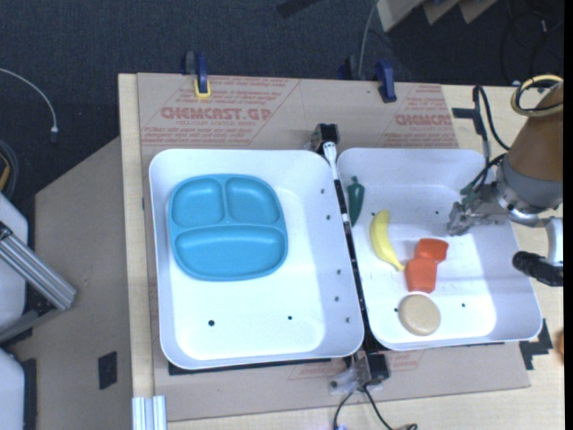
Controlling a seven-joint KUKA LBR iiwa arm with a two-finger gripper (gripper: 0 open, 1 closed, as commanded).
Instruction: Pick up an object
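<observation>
- Reaching in from the right over the right bin (483, 164), one grey arm (535, 164) with orange band, wrist angled down and leftward toward the bin floor.
- Hovering at the bin's upper right area, gripper (458, 220), tips close to the white floor, nothing visible between them; open or clenched, cannot tell at this size.
- Counted in the right bin: one yellow banana (386, 240), lying lengthwise left of centre; two orange blocks, the smaller block (432, 250) just above and touching the larger block (421, 275); one beige round piece (419, 314) near the front edge; one dark green item (355, 199) against the left wall, too small to identify.
- Nearest to the gripper: the smaller block, just below and left of the tips, apart from them.
- Counted in the left bin (269, 330): one blue divided plate (229, 227), three compartments, lying flat in the upper left portion.
- Seated side by side on one brown board (269, 106), two white bins, touching along the middle seam.
- Clamped to the board's far edge, two blue clips (199, 65).
</observation>
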